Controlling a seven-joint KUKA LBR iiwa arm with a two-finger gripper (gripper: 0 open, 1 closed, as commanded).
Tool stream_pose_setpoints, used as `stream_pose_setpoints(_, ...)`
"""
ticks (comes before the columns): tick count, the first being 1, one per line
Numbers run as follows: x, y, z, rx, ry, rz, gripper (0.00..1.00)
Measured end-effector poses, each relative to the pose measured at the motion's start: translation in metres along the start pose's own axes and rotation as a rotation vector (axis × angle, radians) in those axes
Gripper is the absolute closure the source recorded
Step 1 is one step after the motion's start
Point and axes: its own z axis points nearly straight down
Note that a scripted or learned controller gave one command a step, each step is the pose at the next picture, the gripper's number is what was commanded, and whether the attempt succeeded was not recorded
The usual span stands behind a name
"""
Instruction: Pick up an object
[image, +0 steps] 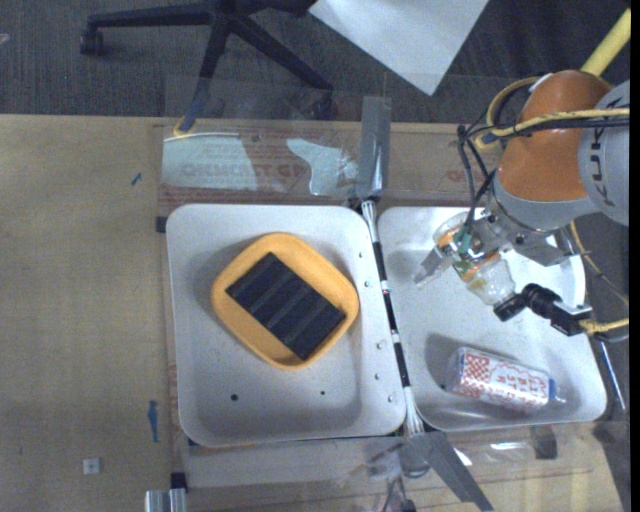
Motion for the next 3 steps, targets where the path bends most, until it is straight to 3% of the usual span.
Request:
stream_pose_setpoints(1,-0.060,0.042,0.097,-0.008,-0.006,-0.046,0.00)
stream_pose_setpoints(2,-0.061,0.043,0.086,-0.012,-0.010,-0.045,1.00)
stream_pose_setpoints(3,0.020,0.089,-0.016,-0.007,-0.006,-0.356,1.00)
